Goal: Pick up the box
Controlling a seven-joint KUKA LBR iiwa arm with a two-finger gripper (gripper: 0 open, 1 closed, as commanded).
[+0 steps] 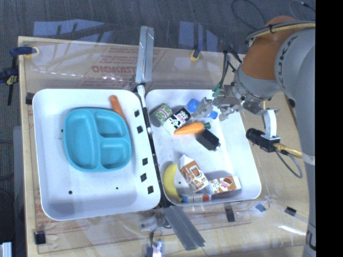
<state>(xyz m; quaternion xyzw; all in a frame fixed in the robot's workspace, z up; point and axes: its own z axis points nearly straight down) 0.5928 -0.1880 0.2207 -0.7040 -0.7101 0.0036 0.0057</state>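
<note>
Box (193, 176) lies at near edge of right bin (252, 167), tilted, touching a second small carton (223, 184) and just beside banana (170, 180); printed card, judged light, thin-walled, crushable, best pinched across its narrow sides. Mid-bin: black block (208, 139), carrot (189, 128). Farther back: tool (210, 110) low over clutter near blue piece (193, 104); opening cannot be told, nothing seen held. Left bin (48, 186) carries blue tray (97, 139)

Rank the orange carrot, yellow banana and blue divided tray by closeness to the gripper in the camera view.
From the gripper:
1. Orange carrot, just below it, right bin.
2. Yellow banana, right bin's near-left corner.
3. Blue divided tray, left bin.
</note>
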